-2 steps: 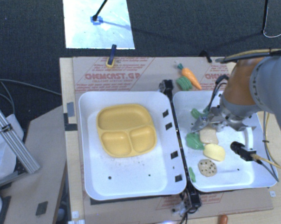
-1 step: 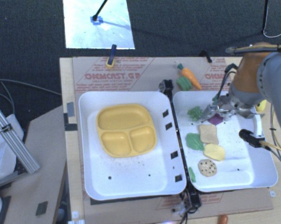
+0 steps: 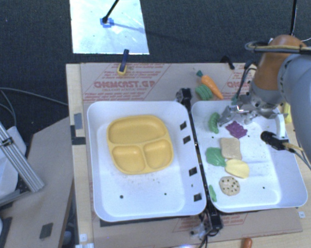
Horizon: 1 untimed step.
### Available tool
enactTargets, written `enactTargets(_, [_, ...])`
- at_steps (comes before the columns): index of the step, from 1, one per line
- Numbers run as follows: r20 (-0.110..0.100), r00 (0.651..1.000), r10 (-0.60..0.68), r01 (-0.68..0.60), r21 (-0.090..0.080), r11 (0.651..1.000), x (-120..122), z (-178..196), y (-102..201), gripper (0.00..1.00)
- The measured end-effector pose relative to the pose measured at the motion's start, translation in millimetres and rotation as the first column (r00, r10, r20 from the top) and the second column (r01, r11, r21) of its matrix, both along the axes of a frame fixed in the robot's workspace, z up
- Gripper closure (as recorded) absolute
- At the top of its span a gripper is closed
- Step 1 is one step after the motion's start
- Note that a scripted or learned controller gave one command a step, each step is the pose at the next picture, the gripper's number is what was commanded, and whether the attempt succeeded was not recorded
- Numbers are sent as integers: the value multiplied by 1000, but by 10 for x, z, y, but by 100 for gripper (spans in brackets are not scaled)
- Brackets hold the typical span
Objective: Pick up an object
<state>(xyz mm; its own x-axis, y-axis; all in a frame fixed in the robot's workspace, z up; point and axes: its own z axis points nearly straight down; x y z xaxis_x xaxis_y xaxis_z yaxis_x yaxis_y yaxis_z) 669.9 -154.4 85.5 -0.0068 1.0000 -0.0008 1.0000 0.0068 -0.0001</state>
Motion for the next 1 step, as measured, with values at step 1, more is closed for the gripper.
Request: enactTargets(1, [-3,1000,-10,10,1,1000,-696,-11,-219,0])
